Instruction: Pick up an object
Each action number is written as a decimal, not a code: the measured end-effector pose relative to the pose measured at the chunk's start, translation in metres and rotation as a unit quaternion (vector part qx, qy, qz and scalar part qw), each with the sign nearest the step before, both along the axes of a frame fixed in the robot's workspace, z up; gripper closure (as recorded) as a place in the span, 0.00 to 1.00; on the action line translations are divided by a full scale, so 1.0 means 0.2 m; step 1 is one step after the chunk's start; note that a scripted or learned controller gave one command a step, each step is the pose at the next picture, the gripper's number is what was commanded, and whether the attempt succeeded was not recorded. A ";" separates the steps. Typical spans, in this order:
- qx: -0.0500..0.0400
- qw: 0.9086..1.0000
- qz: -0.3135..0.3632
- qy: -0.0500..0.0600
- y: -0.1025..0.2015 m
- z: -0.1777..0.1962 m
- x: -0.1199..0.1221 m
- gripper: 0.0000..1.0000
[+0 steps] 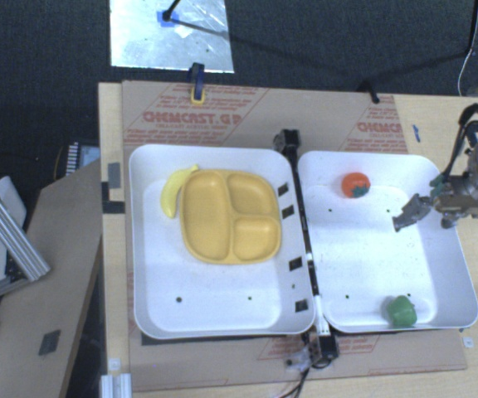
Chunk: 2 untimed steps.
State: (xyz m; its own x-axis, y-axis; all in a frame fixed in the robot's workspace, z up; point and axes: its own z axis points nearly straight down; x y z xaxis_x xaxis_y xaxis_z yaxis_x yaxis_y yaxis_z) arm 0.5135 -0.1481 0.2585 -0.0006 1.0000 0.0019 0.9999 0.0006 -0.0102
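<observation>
An orange round object (355, 185) with a bit of green on it lies at the back of the right bin (363, 255). A green object (401, 310) sits near that bin's front right corner. In the left bin (214, 309) a yellow divided plate (227, 215) rests in the middle, with a yellow banana (173, 191) against its left rim. My gripper (411, 212) hovers over the right side of the right bin, to the right of the orange object and apart from it. Nothing shows between its fingers.
The arm's wrist (471, 191) reaches in over the right bin's right rim. A black divider with clips (299, 222) runs between the two bins. A shiny sheet (171, 21) lies on the dark floor behind the bench.
</observation>
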 end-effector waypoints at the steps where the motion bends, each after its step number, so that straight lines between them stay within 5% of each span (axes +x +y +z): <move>1: -0.001 1.000 0.002 -0.006 0.00 0.03 0.01 0.00; 2: 0.000 1.000 0.000 -0.004 0.04 -0.27 0.00 0.00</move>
